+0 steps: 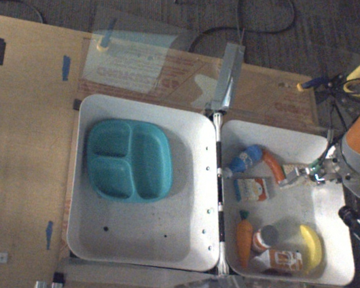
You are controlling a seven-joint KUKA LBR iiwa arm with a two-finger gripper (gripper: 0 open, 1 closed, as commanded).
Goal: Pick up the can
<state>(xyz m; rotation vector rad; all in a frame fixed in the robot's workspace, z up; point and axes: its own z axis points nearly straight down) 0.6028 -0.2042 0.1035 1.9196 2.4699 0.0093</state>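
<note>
End effector [318,170] grip unclear, beside hot dog [273,165], can [271,235] between carrot [243,243], banana [312,247]

I've got the gripper [314,172] low over the right bin [344,151], near its far edge, can [253,188] lying just left of it, banana [311,246] and carrot [243,243] nearer me, teal plate [129,159] in the left bin [177,236]
</note>
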